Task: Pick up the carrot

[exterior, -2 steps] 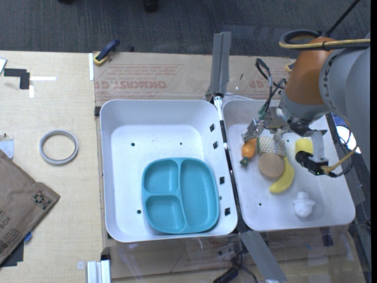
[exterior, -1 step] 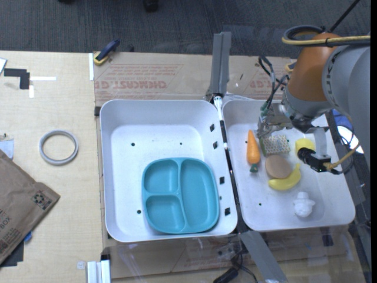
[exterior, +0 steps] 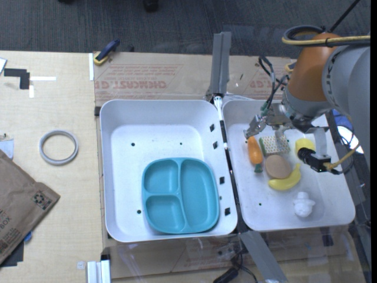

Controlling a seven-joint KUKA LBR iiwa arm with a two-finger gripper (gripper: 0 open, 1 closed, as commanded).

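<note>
The carrot (exterior: 254, 151) lies in the right bin (exterior: 330, 214), at six o'clock of the hand (exterior: 266, 127); its grip I cannot tell; pale worktop (exterior: 53, 99) bears tape roll (exterior: 59, 147); dark carpet (exterior: 188, 10) beyond.

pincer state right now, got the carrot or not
pincer: open, holding nothing, poised just above the top end of the carrot in the right bin.
</note>
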